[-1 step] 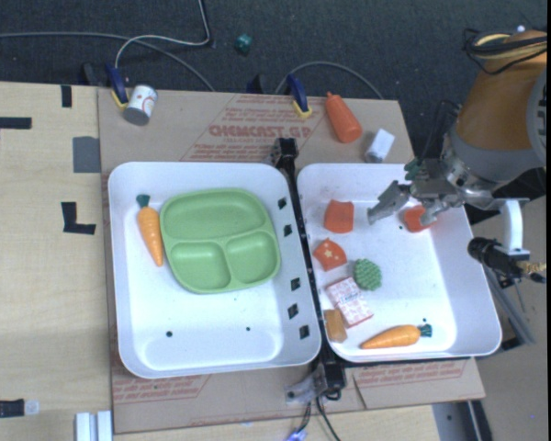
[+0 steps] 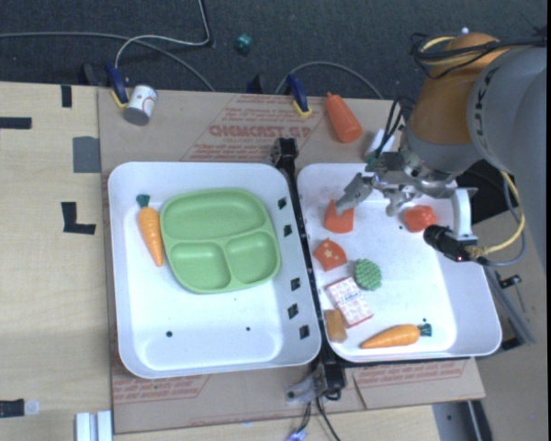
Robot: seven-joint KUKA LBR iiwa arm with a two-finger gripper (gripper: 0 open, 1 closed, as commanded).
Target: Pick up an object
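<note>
Two white bins sit side by side on the worktop (image 2: pixel 37 274). We see our claw (image 2: pixel 378 197) hanging spread and empty over the right bin (image 2: pixel 459 301), one finger (image 2: pixel 354 194) just above an orange wedge (image 2: pixel 338 218). A carrot (image 2: pixel 150 232) lies beside the green tray (image 2: pixel 222 240) in the left bin (image 2: pixel 202 352).

Small white can (image 2: pixel 140 103) and orange piece (image 2: pixel 342 118) on cardboard (image 2: pixel 239 136) behind bins.

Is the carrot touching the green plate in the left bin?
Apart. The camera view shows a thin strip of white bin floor between the carrot and the green plate.
</note>
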